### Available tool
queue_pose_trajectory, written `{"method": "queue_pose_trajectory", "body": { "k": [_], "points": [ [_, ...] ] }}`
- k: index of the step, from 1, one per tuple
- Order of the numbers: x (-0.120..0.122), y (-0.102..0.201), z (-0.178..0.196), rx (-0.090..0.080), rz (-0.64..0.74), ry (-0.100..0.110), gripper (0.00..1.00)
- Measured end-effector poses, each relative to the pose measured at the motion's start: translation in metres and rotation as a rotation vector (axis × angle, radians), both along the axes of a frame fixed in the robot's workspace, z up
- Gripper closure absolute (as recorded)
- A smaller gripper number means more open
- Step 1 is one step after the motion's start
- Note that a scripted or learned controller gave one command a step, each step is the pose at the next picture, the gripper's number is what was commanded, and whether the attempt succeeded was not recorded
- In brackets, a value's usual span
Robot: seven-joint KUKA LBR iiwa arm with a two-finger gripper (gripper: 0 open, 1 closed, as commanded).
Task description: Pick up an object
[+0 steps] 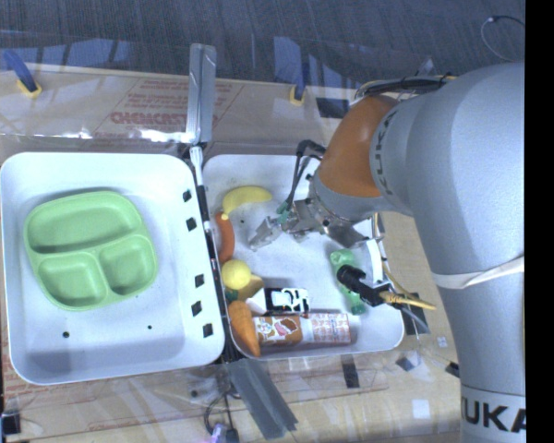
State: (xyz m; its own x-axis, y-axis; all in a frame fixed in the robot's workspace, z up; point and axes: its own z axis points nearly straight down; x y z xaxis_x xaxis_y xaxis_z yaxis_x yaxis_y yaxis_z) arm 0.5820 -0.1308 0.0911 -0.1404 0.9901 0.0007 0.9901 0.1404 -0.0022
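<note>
- From my remote view, the arm (443, 155) reaches in from the right, its orange band (355, 150) above the far side of the right bin (258, 169).
- The tool (270, 232) is low inside the right bin, over a bare white patch of its floor. I cannot tell whether it is released or clenched, and I see nothing held in it.
- A yellow banana (246, 197) lies just beyond the tool, near the bin's far left corner.
- A slim orange piece (226, 236), shaped like a carrot, lies along the bin's left wall, just left of the tool.
- A lemon (235, 273) sits below that orange piece, nearer the front, also close to the left wall.
- A small black-and-white item (288, 299) lies just right of the lemon, apart from the tool.
- A bottle (307, 329) with a red and brown label lies on its side along the front wall.
- A second orange piece (243, 326) touches the bottle's left end, in the front left corner.
- A small green thing (340, 259) sits at the right side of the bin, partly hidden by the robot's wrist parts.
- The left bin (92, 340) holds a green divided tray (88, 243), lying flat.
- Both bins rest side by side on the counter (92, 404).
</note>
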Motion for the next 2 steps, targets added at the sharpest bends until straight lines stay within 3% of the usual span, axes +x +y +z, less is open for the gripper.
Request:
{"method": "queue_pose_trajectory", "body": {
  "k": [1,2],
  "points": [
    [0.0559,0.0248,0.0005,0.000,-0.001,-0.001,0.00],
    [0.0565,0.0267,0.0103,0.000,0.008,0.001,1.00]
  ]
}}
